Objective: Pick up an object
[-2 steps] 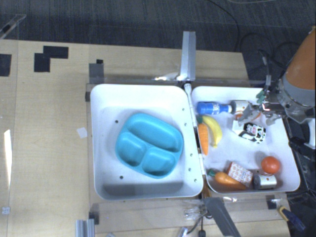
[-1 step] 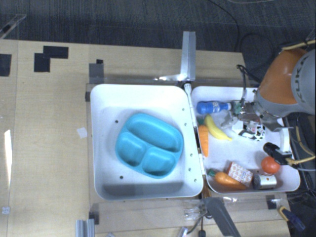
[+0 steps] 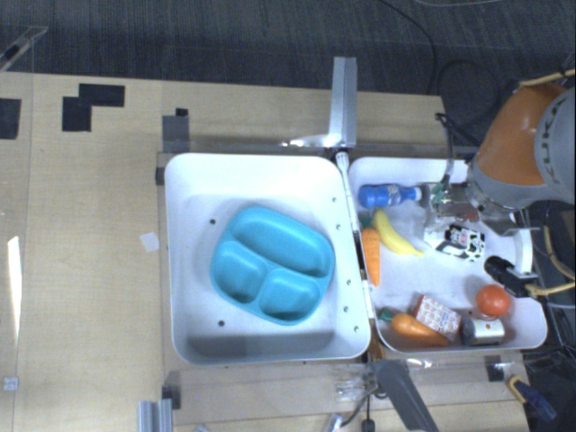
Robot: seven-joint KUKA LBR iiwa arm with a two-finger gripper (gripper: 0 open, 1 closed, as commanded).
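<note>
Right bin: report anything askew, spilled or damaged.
Nothing is spilled or visibly damaged. In the right bin the blue bottle lies on its side, and an orange carrot is wedged along the left wall by the banana. The rest is just loose clutter.

On the bench [image 3: 90,268] two bins stand side by side. In the left bin [image 3: 193,196] lies a divided plate [image 3: 270,264]. In the right bin [image 3: 531,327], a bottle [image 3: 387,195] lies at the back, with a banana [image 3: 396,233] just before it. A carrot [image 3: 370,255] lies along the left wall. At the front lie a second carrot [image 3: 416,328], a small box [image 3: 438,314] and a tomato [image 3: 493,301].
</note>
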